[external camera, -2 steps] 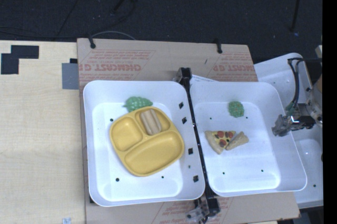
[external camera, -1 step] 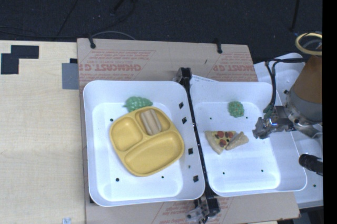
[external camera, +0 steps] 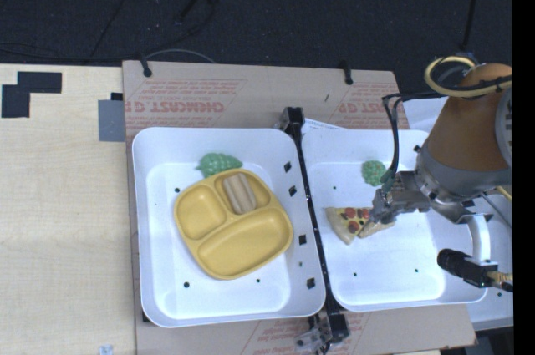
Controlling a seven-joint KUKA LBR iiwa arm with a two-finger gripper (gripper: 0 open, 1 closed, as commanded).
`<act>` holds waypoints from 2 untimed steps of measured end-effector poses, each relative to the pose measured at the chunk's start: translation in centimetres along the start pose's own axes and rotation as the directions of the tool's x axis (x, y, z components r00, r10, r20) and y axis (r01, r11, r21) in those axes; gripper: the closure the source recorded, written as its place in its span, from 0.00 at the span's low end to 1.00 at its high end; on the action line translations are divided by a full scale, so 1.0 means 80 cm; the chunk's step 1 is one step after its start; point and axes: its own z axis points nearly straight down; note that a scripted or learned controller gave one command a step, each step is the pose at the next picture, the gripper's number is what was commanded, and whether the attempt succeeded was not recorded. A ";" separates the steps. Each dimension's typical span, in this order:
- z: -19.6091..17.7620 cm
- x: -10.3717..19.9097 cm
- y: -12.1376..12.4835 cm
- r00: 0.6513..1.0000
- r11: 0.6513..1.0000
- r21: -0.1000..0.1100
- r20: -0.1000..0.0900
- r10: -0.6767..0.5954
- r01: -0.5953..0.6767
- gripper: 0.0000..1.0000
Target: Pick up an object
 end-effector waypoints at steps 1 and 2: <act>0.005 0.076 -0.003 1.000 1.000 0.000 0.001 0.000 0.000 1.00; 0.013 0.142 0.001 1.000 1.000 0.001 0.001 0.001 -0.001 1.00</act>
